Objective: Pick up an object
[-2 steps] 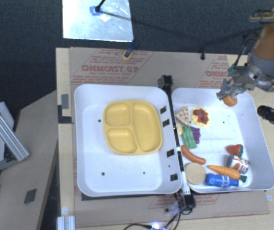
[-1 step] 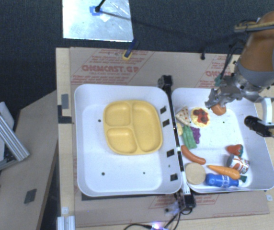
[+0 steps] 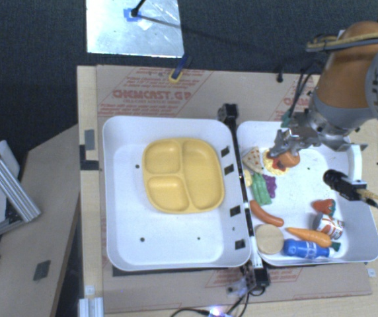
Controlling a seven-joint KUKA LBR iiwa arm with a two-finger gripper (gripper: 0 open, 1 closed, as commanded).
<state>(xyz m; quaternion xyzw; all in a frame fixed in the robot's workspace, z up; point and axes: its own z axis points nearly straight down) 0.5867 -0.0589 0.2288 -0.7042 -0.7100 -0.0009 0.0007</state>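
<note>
My gripper (image 3: 285, 145) hangs over the upper part of the right bin (image 3: 367, 243), just above an orange-red toy (image 3: 288, 158) and a yellow piece (image 3: 276, 168). Whether anything sits between its fingers cannot be made out. Below it lie a pizza slice (image 3: 252, 157), a green vegetable (image 3: 260, 189), purple grapes (image 3: 270, 185), a sausage (image 3: 266, 213), a round cracker (image 3: 268, 238), a carrot (image 3: 308, 234), a blue can (image 3: 306, 248), a red-and-white can (image 3: 331, 228) and a strawberry-like piece (image 3: 324, 207).
The left bin (image 3: 119, 243) holds a yellow three-part plate (image 3: 181, 175). A black divider (image 3: 238, 177) runs between the bins. The arm (image 3: 357, 78) fills the upper right, with a black cable part (image 3: 341, 182) over the right bin.
</note>
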